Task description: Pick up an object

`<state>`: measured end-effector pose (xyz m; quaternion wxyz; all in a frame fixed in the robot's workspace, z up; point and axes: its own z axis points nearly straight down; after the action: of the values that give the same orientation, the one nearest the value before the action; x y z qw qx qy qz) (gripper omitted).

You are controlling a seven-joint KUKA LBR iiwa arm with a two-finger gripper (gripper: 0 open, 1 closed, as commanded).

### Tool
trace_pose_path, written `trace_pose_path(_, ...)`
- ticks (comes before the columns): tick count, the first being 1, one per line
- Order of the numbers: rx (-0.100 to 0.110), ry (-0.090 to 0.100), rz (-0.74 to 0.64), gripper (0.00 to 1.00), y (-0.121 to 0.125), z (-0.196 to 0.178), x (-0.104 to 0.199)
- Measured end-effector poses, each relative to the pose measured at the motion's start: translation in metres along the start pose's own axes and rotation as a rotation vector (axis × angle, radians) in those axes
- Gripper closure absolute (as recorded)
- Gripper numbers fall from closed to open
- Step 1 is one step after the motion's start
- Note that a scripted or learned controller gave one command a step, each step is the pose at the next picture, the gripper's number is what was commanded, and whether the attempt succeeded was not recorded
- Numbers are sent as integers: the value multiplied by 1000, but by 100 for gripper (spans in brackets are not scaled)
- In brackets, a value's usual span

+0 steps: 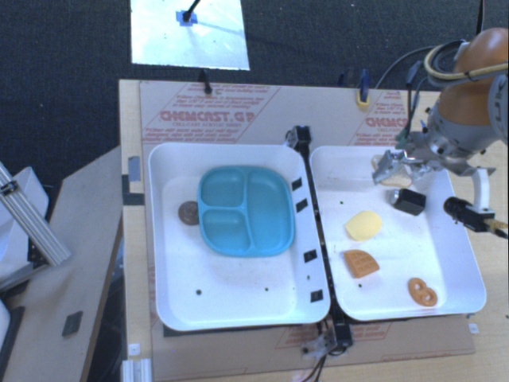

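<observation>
Presumably poised: metal pincer (392,168) near right bin's (469,293) far edge, finger gap unreadable; small black block (409,202) just beside, toward near edge, long axis slanted.

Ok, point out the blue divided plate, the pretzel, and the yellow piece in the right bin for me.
blue divided plate (245,212): camera view, on the ridge between its compartments.
pretzel (422,293): camera view, on the middle of its twisted loop.
yellow piece (363,224): camera view, on the centre of its top face.
</observation>
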<state>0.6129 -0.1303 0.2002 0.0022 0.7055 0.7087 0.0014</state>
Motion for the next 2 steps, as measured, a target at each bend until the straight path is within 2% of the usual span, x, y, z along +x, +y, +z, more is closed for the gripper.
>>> trace_pose_path(1, 2, 1, -1, 100, 1, -19, 0)
trace_pose_path(2, 3, 3, -6, 100, -1, -24, 59)
